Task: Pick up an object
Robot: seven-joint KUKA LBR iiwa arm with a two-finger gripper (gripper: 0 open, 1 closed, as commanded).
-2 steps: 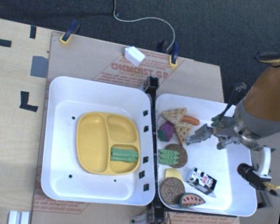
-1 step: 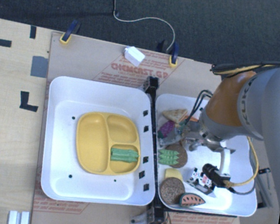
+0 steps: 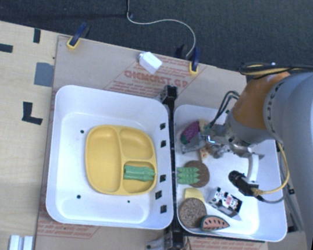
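My gripper [image 3: 211, 143] hangs low over the upper left part of the right bin [image 3: 268, 221], under the orange-banded wrist. A purple toy [image 3: 191, 131] lies just to its left, and a small tan piece [image 3: 203, 155] sits right below it. Nearer the front lie a brown disc [image 3: 199, 169] with a green leafy piece [image 3: 185, 175] beside it, a yellow block [image 3: 194, 194], a second brown round [image 3: 192, 212], a watermelon slice [image 3: 215, 223] and a small black-and-white item [image 3: 226, 202]. The view does not show any of them held.
The left bin [image 3: 71, 108] holds a yellow divided plate [image 3: 102, 154] with a green toy [image 3: 139, 173] in its front right compartment. A black divider [image 3: 168, 147] runs between the bins. A black cable [image 3: 247, 186] loops off the wrist over the right bin.
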